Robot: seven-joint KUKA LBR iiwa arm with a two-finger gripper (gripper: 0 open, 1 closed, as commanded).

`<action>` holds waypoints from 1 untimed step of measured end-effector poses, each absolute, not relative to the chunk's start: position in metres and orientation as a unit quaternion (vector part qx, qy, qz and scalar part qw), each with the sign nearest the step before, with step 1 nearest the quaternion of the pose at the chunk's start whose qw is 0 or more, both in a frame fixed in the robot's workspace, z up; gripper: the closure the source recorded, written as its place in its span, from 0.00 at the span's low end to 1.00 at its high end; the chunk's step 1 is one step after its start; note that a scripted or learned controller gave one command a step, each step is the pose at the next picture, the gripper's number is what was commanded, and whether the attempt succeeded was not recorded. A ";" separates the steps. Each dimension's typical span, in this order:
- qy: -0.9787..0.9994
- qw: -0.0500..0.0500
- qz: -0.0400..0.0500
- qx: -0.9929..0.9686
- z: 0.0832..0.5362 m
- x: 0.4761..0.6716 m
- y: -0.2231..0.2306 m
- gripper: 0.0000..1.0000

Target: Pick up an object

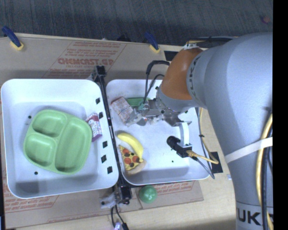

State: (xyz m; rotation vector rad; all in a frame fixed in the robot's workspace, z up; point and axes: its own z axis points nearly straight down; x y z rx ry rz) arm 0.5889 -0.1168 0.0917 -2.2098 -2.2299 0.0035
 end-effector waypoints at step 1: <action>-0.711 0.002 0.002 -0.703 0.101 0.589 -0.117 1.00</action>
